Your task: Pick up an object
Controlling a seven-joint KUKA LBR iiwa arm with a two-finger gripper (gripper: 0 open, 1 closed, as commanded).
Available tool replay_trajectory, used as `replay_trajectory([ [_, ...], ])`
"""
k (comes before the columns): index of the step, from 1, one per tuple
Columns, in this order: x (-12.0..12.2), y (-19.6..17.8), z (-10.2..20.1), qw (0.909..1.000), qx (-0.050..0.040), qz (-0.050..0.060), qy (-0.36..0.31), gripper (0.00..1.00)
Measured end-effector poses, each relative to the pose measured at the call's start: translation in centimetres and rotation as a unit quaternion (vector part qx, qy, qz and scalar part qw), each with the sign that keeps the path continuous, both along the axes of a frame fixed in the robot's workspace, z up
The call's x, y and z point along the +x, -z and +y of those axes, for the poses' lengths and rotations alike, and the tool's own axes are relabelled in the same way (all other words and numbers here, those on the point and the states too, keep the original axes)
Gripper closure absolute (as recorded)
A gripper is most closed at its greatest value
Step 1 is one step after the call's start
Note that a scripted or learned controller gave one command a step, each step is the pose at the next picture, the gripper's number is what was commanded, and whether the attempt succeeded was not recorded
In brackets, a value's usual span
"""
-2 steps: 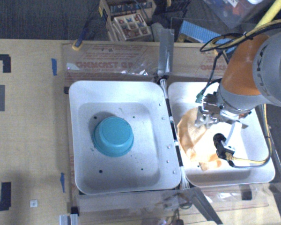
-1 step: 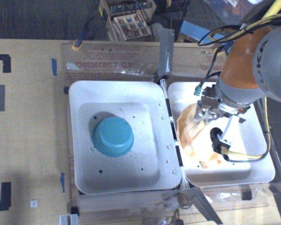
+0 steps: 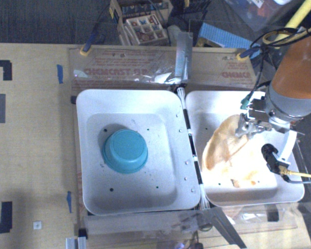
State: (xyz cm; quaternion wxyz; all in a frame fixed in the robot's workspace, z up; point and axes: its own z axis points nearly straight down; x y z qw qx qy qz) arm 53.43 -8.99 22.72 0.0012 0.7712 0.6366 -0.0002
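A tan, floppy cloth-like piece [image 3: 223, 144] lies in the right bin [image 3: 217, 101], stretching from the bin's floor up to my gripper [image 3: 247, 128]. The gripper hangs over the bin's right half, and its fingers are shut on the piece's upper right edge. That edge looks drawn upward, while the lower left part sags toward the floor. A round blue bowl [image 3: 125, 150] rests upside down in the middle of the left bin [image 3: 93, 105], well away from the gripper.
A few small orange bits [image 3: 243, 181] lie near the right bin's front wall. A black cable part [image 3: 271, 157] and a yellow cable [image 3: 300, 176] hang off the wrist at the bin's right rim. A metal bar [image 3: 183, 61] and cardboard stand behind the bins.
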Motion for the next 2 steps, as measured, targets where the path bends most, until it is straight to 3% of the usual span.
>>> replay_trajectory([
  [1,4.9,6.0,-3.3,1.0000,-0.0001,0.000,0.002,0.00],
  [2,2.6,6.4,-3.9,0.9995,0.0013,0.002,0.033,0.00],
])
